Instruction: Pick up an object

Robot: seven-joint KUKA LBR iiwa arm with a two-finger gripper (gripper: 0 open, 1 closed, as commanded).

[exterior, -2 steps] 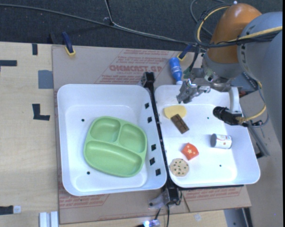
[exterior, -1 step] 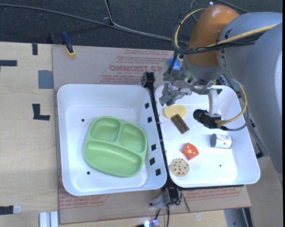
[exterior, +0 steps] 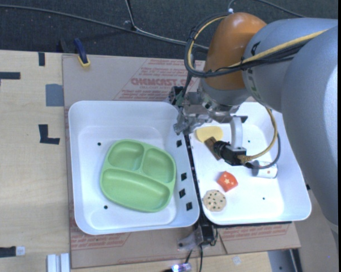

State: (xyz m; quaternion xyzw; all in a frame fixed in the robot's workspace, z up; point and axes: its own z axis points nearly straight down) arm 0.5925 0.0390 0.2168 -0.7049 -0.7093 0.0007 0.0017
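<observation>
The gripper (exterior: 200, 123) hangs over the right bin's (exterior: 289, 208) far-left corner, just beside a yellow piece (exterior: 209, 134); its grip state cannot be told. Nearer the bin's front lie a red piece (exterior: 227, 180) and a cookie (exterior: 214, 200). A clean pick likely calls for centring over the yellow piece, clear of the bin wall.

The arm (exterior: 284, 67) hides the pincer and part of the yellow piece (exterior: 209, 134).

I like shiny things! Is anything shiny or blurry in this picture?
Camera view: soft glare on the round orange band above the wrist; the big grey arm looks slightly blurry up close; the green plastic divided tray is sharp, with faint shadows.
</observation>
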